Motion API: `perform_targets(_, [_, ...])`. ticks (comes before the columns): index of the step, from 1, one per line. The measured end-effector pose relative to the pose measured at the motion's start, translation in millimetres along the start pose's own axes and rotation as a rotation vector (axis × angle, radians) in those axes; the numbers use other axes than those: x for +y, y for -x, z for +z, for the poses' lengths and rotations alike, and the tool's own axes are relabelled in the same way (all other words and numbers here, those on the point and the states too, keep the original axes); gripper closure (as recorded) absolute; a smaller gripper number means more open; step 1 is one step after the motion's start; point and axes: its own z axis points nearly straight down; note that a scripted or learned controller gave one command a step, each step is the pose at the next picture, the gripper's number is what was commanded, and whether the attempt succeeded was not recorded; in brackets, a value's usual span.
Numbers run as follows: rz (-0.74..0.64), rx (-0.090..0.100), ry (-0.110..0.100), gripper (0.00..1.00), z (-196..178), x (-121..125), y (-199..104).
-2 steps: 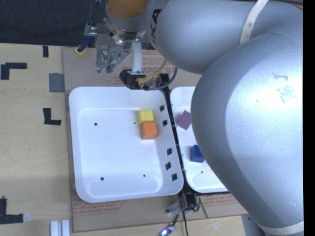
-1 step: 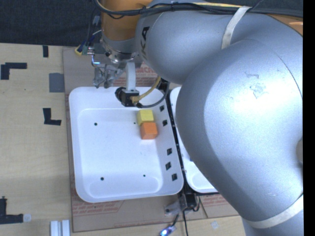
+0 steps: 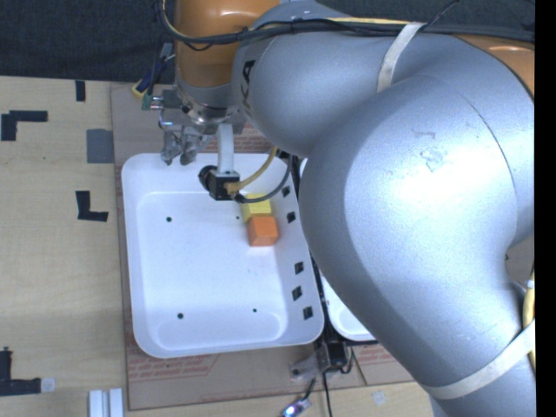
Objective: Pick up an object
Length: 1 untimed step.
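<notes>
With the gripper [image 3: 181,150] at the bin's [image 3: 143,233] upper edge, its grip impossible to tell, it may miss the orange block [image 3: 261,230] and yellow block [image 3: 256,208] mid-frame.

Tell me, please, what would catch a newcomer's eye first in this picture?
The huge grey robot arm with an orange band fills the right and top of the view, reaching over the bench. Below its wrist, the gripper hangs over the far rim of the shallow white plastic bin. Inside that bin, near its right wall, a small orange block lies against a small yellow block.
</notes>
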Motion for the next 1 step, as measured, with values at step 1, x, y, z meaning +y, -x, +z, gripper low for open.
perform_targets(1, [0.001,0.0,0.0,1.0,15.4,-27.0,0.5])
